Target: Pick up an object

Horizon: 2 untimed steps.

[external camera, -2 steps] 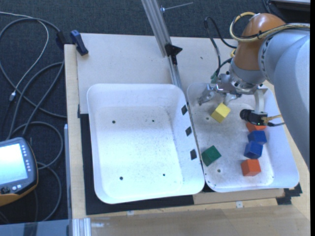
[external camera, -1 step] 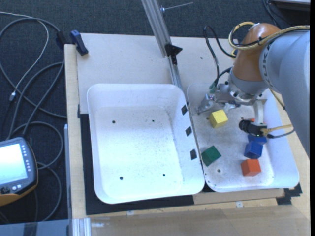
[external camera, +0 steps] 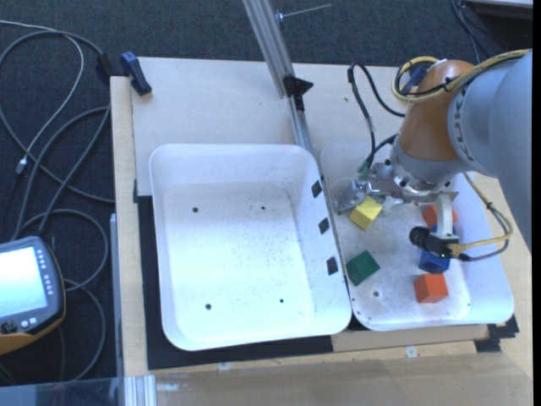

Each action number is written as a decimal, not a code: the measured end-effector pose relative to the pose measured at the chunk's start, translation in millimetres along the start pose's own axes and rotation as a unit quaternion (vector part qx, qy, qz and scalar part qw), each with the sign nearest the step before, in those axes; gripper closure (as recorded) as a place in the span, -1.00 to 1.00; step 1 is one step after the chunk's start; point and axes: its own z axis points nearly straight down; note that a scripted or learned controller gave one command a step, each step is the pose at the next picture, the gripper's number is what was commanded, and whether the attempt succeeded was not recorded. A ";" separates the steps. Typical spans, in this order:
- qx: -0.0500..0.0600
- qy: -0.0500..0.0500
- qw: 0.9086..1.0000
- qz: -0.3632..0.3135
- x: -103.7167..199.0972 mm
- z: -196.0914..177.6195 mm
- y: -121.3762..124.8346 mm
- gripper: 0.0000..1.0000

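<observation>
Orange block (external camera: 431, 288) sits untouched below my gripper (external camera: 362, 200), which pinches the yellow block (external camera: 366, 214), barely lifted yet.

I count two white bins: the left bin (external camera: 169, 176) and the right bin (external camera: 499, 299). In the right one lie five blocks: one yellow (external camera: 365, 214), one green (external camera: 363, 266), one blue (external camera: 434, 262), and two orange (external camera: 431, 288) (external camera: 431, 216).
</observation>
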 end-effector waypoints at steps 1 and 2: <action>-0.002 0.001 1.000 0.000 0.6 -10.7 1.8 1.00; -0.009 -0.001 1.000 -0.004 71.1 -106.2 -12.7 1.00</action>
